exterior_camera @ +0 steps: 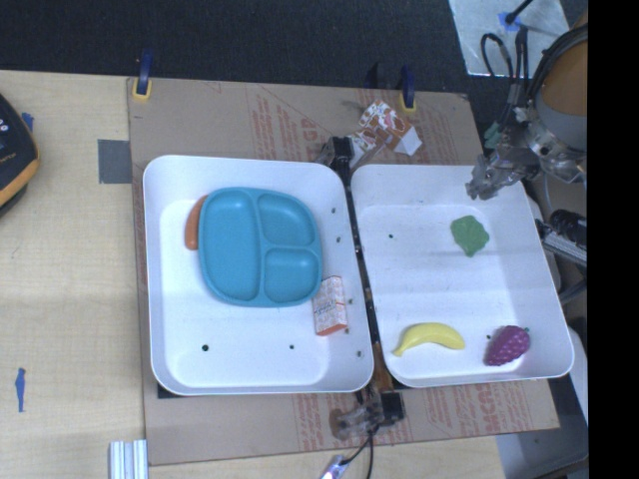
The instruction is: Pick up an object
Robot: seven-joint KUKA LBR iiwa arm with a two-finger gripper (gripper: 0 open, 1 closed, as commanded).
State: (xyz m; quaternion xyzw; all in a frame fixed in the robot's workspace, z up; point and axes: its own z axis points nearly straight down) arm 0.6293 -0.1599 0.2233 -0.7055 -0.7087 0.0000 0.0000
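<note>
The approach step of a pick, seen from the fixed overhead camera. The gripper is poised over the far right corner of the right bin, and nothing is seen between its fingers; whether they are spread or closed cannot be told at this size. No object is held, so the grasp is judged not yet begun.

Candidate objects lie in the right bin. The green leafy piece is nearest, just in front of the fingertips and slightly to one side. The yellow banana and the purple grape bunch lie well apart from the fingers, at the near edge of the bin. In the left bin, farther from the fingers, a blue divided plate is seen resting over an orange item, with a small printed packet beside it.

The next move is judged to call for a short shift toward the green piece, then a descent onto it.

Printing is visible on the packet and on the cardboard underlay, but none can be read.
</note>
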